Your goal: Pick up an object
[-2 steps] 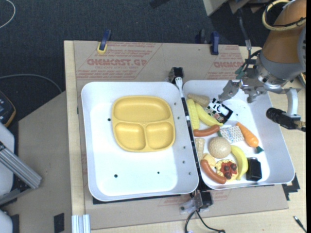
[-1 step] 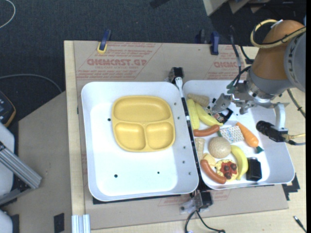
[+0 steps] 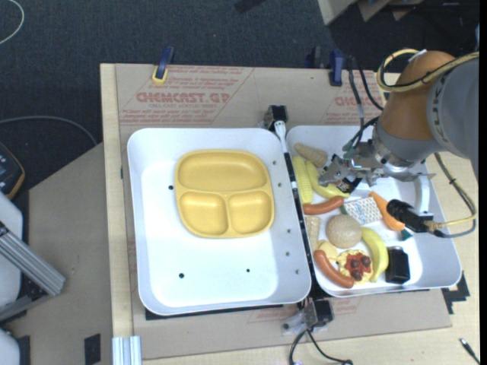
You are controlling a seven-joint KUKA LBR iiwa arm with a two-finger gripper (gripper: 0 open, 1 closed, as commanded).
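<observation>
Right of center in the frame, your claw [image 3: 340,172] hangs low over the corn [image 3: 305,179], which lies just left; can't tell its opening.

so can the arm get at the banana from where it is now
Probably yes: the banana lies uncovered in the right bin, just nearer the camera than the gripper, though a bun and pizza slice crowd it.

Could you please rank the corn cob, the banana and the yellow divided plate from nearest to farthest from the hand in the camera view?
From the hand:
1. Corn cob, just to its left in the right bin.
2. Banana, toward the right bin's front.
3. Yellow divided plate, in the left bin.
</observation>
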